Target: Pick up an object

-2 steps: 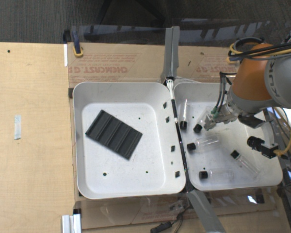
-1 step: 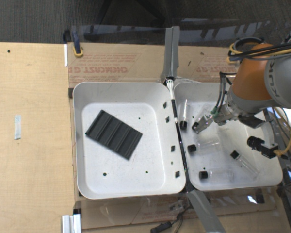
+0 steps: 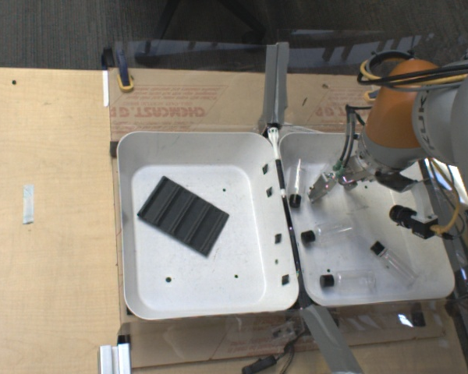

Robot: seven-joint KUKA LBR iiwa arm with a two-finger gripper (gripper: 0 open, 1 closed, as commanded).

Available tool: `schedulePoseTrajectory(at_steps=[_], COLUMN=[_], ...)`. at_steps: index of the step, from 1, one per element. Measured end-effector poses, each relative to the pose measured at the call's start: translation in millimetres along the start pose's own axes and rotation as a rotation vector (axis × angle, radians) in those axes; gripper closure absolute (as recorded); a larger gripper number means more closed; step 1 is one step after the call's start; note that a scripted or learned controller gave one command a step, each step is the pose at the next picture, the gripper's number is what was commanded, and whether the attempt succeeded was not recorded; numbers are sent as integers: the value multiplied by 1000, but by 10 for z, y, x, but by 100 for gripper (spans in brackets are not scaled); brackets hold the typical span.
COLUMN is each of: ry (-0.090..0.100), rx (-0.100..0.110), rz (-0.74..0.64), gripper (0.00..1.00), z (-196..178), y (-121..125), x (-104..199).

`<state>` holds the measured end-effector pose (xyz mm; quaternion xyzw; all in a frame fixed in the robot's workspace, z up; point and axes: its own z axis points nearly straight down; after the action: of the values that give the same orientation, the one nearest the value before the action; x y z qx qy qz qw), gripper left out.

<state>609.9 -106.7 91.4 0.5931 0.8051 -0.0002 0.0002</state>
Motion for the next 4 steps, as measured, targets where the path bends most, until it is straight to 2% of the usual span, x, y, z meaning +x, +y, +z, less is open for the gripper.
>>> schedulePoseTrajectory(at_steps=[1,2,3,4], ry=[0,0,0,10], rx=[0,0,1,2], rz=[1,1,50,91], gripper=[100,0,0,0], z=[-91,-91,-89,7], y=[-5,-5,-962,-1447], x=[-12,-12,-461,-708])
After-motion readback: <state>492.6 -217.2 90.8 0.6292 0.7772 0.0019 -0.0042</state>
